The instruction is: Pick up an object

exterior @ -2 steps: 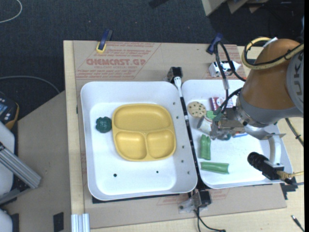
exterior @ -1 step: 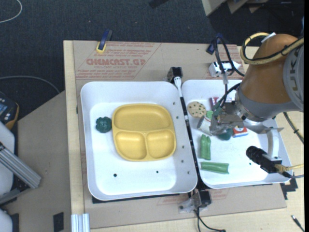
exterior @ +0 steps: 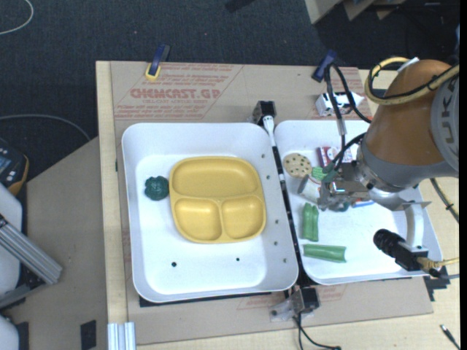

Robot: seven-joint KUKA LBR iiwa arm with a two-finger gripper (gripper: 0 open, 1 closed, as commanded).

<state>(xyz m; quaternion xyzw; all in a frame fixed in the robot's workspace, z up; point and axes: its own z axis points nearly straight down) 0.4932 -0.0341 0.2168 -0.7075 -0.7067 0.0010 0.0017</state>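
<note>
**Asker:** What stands closest to the lens?

**Watcher:** The arm (exterior: 408, 122). Its orange band bulges over the right bin (exterior: 365, 268), far to the right of the yellow plate (exterior: 217, 199), and hides much of that bin's back half.

**Asker:** And the plate itself?

**Watcher:** It lies in the left bin (exterior: 139, 217), near the middle, and has three compartments.

**Asker:** How does the gripper stand?

**Watcher:** The gripper (exterior: 334, 195) hangs low over the right bin, to the right of the plate and past the rims between the bins. It reads as a blur of grey metal under the wrist. How far open it is cannot be told, nor whether it has hold of anything.

**Asker:** What lies there for picking?

**Watcher:** To the right of the plate's front corner, a long green piece (exterior: 324, 251) lies crosswise. A short green piece (exterior: 311, 223) lies just behind it, close under the gripper. A speckled round disc (exterior: 296, 165) sits to the right of the plate's back corner. Beside the disc, a red-and-white packet (exterior: 325, 154) is partly crossed by cables. A blue strip (exterior: 363, 204) pokes out from beneath the wrist, with the rest of it hidden.

**Asker:** Anything to the left of the plate?

**Watcher:** A dark green lump (exterior: 155, 187) sits just beside the plate's rim. Its shape is too small to make out.
</note>
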